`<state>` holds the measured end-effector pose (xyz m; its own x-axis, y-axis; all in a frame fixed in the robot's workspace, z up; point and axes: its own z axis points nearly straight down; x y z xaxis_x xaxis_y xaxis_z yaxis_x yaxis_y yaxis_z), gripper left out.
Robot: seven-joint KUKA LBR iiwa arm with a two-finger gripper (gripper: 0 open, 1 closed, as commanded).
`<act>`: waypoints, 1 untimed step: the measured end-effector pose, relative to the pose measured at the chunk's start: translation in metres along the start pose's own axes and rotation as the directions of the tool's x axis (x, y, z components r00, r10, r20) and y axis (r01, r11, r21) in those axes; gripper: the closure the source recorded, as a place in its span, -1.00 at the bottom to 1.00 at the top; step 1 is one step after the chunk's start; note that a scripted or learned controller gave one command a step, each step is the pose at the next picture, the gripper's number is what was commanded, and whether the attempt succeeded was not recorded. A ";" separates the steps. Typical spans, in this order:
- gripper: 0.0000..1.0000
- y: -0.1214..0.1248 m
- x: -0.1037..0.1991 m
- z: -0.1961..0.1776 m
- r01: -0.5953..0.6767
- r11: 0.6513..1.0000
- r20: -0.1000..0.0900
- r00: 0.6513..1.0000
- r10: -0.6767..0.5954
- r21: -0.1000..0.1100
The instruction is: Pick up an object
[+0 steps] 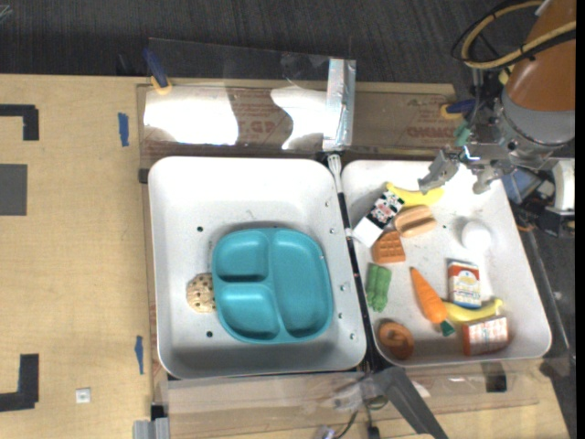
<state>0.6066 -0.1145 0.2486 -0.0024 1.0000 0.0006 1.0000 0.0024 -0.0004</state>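
Camera view: candidate objects lie in the right bin (pixel 535 291) — banana (pixel 413 194), hot dog (pixel 414 220), carrot (pixel 426 297), green piece (pixel 377 284), small carton (pixel 464 283), white lump (pixel 475 236). Left bin (pixel 174 245) holds a teal divided tray (pixel 271 283) and a cookie (pixel 199 293). Gripper (pixel 462 169) hovers over the right bin's far edge, fingers spread, nothing between them. Step judged: approach. Next: descend onto the banana just beside it, then close.

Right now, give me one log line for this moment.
gripper: open, above right bin's top edge | held: nothing | nearest: yellow toy banana
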 end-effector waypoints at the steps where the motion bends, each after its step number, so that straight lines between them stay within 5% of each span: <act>1: -1.00 -0.098 0.027 0.065 0.192 0.981 -0.001 0.981 -0.192 0.003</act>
<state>0.5084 -0.0880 0.1833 -0.1948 0.9808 0.0017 0.9808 0.1948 -0.0029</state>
